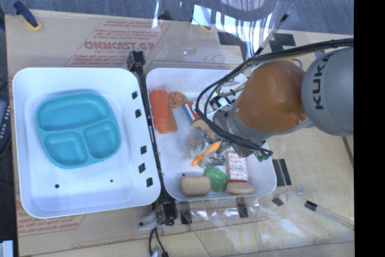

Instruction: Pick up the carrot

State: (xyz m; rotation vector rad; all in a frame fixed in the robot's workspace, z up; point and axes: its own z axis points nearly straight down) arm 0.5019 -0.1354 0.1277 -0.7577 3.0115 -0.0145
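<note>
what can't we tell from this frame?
- Gripper: jaws hidden under the wrist in the camera view; open or shut unclear.
- Carrot: upper end under the wrist; contact unclear.
- Red-and-white carton: print too small.
- Items beneath the arm in the right bin: hidden.

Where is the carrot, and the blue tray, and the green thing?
carrot (202, 156), camera view, middle of its orange body.
blue tray (77, 127), camera view, ridge between compartments.
green thing (216, 179), camera view, its top.
</note>
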